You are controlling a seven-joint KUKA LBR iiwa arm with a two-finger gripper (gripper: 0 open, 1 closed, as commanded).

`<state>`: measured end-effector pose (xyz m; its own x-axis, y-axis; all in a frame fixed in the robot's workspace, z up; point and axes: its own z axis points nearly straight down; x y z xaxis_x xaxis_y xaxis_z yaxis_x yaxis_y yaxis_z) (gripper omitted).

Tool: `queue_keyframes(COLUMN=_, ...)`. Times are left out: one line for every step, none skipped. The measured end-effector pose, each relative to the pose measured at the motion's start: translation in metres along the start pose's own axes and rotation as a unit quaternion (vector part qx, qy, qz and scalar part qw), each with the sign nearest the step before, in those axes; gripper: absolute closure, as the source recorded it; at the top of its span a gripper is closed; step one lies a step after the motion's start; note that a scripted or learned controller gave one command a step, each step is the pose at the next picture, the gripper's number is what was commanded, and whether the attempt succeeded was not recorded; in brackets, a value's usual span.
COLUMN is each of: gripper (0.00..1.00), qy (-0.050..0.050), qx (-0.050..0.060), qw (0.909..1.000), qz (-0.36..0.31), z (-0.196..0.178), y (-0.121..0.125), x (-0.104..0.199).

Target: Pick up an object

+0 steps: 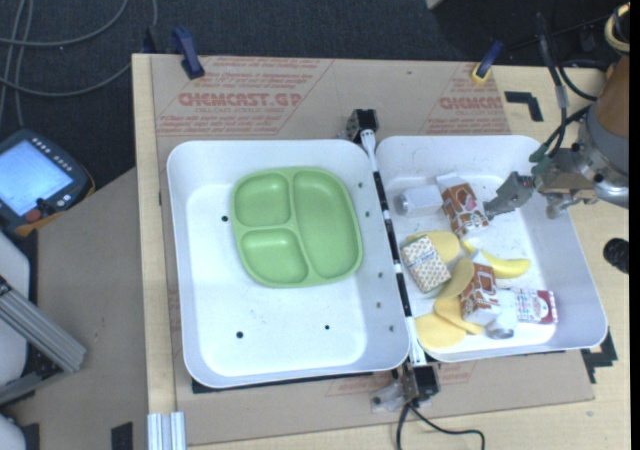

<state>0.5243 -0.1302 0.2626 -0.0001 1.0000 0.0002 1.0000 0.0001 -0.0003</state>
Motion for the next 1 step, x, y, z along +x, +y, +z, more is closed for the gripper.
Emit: queue_keyframes(gripper=0.00, qy=-0.002, qx=-0.006, qw=1.0000, qz=0.000, z=0.1630, y=-0.0035, x=0.0064)
